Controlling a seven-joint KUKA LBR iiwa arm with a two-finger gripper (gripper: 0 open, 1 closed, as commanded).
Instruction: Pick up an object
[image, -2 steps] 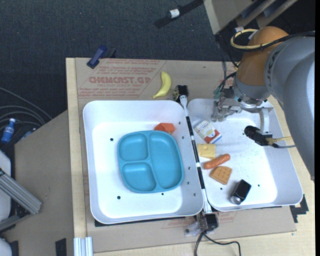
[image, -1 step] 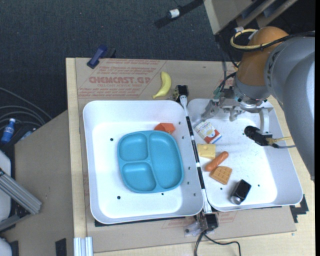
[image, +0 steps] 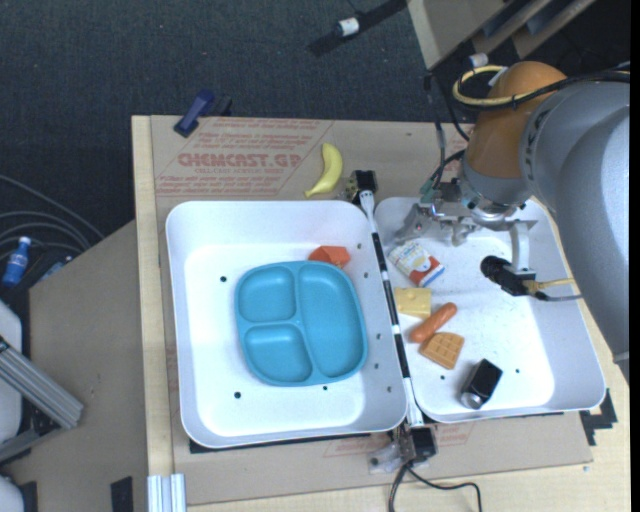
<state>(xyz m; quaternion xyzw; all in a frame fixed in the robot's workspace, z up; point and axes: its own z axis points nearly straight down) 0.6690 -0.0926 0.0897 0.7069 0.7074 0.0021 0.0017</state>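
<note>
Camera view: gripper (image: 445, 222) hangs at the right bin's (image: 560, 385) far edge, close above a red-and-white carton (image: 418, 264). Whether the jaws are spread or pressed together cannot be told; nothing is visibly between them. Carton, cheese (image: 412, 301), carrot (image: 435, 322) and cracker (image: 442, 349) crowd together. Recommend descending squarely on the carton, probably the nearest target, with the jaws clear of the cheese.

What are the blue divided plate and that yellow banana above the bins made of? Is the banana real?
The blue plate looks like moulded plastic: one even colour, a soft sheen, rounded compartment walls. The banana is probably a plastic toy, since its skin is a flat, spotless yellow, though this view cannot rule out real fruit.
</note>
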